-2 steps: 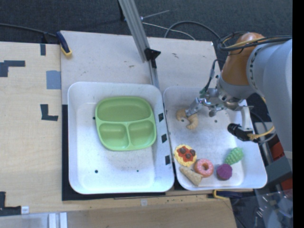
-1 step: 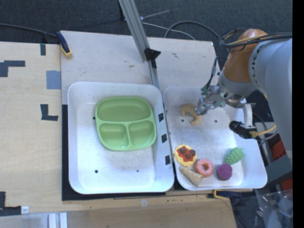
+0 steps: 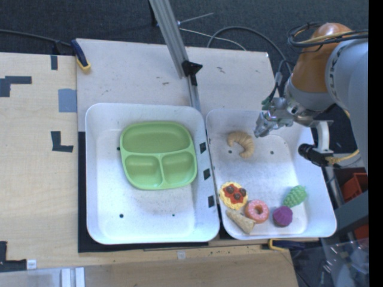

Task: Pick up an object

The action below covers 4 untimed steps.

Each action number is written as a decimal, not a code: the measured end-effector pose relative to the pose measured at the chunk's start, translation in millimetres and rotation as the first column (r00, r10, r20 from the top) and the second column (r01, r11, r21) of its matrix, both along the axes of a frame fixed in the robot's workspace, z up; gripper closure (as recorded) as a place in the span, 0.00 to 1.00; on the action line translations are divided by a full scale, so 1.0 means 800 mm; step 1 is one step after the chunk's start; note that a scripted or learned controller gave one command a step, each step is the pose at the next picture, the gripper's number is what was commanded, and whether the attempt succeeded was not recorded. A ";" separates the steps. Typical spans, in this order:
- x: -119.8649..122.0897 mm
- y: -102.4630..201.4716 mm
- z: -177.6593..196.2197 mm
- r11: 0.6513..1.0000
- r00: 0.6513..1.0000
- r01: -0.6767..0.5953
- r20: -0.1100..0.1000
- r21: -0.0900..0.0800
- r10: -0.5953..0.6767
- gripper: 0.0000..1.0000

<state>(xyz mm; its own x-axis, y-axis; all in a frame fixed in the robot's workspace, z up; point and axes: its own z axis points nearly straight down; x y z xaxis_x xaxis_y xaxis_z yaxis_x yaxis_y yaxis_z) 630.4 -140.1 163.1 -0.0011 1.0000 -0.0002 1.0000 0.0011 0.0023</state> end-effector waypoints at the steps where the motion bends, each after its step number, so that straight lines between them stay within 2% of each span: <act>1: 0.003 -0.006 0.078 1.000 1.000 0.000 0.002 -0.001 0.000 1.00; 2: 0.004 -0.006 0.105 1.000 1.000 -0.001 -0.001 0.000 0.001 1.00; 4: 0.017 0.121 0.080 1.000 1.000 -0.005 -0.004 0.001 0.005 1.00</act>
<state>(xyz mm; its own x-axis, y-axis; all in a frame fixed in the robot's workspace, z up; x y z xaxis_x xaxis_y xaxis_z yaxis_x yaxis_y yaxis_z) 644.1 -43.4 226.8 -0.0058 1.0000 0.0012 1.0000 0.0059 -0.0022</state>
